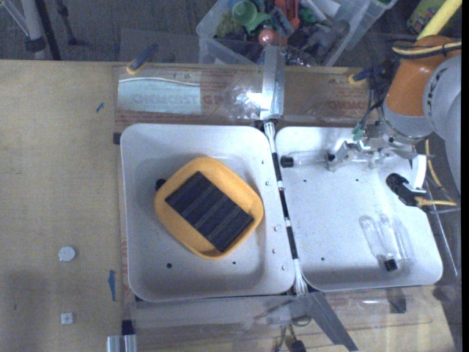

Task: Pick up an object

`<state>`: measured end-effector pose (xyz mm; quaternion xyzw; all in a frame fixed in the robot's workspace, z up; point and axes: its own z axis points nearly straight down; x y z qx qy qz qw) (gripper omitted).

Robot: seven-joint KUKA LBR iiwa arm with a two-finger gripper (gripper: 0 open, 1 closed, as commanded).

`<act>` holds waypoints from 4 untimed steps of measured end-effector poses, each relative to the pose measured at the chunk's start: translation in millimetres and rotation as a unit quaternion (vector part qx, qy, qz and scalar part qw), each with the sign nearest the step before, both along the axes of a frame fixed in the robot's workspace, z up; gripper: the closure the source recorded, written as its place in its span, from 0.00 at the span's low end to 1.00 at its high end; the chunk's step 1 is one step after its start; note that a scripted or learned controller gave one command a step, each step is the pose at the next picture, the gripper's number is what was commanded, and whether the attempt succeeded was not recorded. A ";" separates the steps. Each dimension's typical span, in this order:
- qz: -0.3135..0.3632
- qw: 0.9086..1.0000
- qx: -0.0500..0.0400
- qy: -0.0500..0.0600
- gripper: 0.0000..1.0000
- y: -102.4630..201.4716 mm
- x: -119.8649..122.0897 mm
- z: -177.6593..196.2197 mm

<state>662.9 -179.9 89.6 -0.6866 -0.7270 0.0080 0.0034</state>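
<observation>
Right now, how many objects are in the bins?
2. An orange pad with a dark top lies in the left bin; a clear bottle lies in the right bin, near its front right corner.

Yellow rounded plastic block (208, 207) with dark striped top panel; clear bottle (382, 239), black cap; white bins (139, 196)

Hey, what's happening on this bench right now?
A grey robot arm with an orange band reaches in from the right over the right bin. Its gripper sits near that bin's top edge with nothing visibly between its fingers. A clear bottle with a dark cap lies toward that bin's lower right corner, apart from the gripper. The left bin holds a yellow object with a dark ribbed panel, untouched. Nothing looks picked up yet.
</observation>
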 end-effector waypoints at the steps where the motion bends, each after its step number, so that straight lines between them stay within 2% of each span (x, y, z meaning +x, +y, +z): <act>1: 0.000 1.000 0.001 0.001 0.00 1.4 -0.5 -3.1; 2: -0.031 1.000 0.003 0.003 0.00 60.8 -0.8 -3.4; 3: -0.030 0.999 0.001 0.009 1.00 59.3 -3.7 4.4; 4: -0.157 0.988 0.002 -0.009 1.00 72.3 4.3 127.2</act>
